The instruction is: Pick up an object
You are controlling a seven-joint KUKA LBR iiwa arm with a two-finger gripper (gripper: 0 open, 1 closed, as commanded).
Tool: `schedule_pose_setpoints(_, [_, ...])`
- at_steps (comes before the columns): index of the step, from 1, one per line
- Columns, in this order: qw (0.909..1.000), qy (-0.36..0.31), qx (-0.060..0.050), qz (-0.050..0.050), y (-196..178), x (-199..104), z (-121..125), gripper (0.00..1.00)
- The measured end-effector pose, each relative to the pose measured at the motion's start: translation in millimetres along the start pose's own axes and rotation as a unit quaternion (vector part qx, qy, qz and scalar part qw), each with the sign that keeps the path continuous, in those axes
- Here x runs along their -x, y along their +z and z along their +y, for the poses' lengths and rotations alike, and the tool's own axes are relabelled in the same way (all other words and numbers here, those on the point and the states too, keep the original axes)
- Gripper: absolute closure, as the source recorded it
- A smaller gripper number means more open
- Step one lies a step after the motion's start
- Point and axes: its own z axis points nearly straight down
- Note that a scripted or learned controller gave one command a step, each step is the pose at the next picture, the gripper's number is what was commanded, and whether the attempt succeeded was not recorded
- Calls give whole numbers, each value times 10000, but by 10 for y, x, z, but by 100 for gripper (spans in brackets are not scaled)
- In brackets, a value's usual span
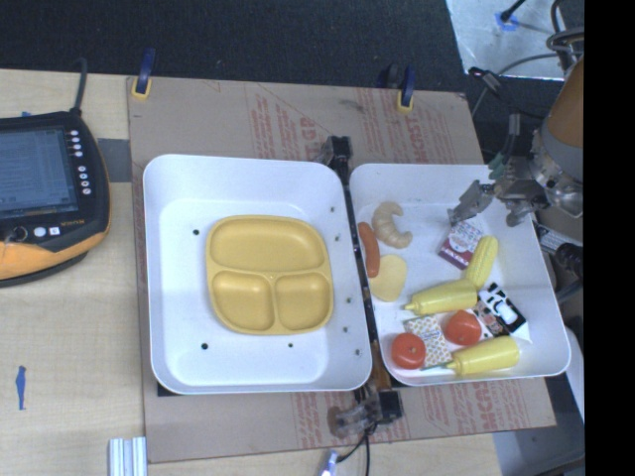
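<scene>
My gripper (493, 208) hangs over the far right part of the right bin (437, 181), its fingers spread open with nothing between them. Just below it lies a small maroon packet (461, 245) beside a corn cob (483, 259). Further left are a croissant (392, 224), a sausage (369, 249) and a pale yellow slice (391, 278). Toward the front lie two yellow squeeze bottles (444, 296) (486, 357), two tomatoes (408, 350) (461, 327) and a black-and-white item (503, 308).
The left bin (174, 266) holds a yellow divided plate (270, 272). A teach pendant (42, 191) rests on the bench at far left. Blue clamps (144, 72) (405, 87) pin the cardboard at the back edge.
</scene>
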Motion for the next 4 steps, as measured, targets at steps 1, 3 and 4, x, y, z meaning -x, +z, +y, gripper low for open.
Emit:
schedule_pose_setpoints(1, [10000,-1,55,-31,1271,395,-5,0])
schedule_pose_setpoints(3, [10000,-21,61,-54,1159,414,0,0])
schedule_pose_setpoints(4, [10000,-4,-5,-2,1437,498,-262,0])
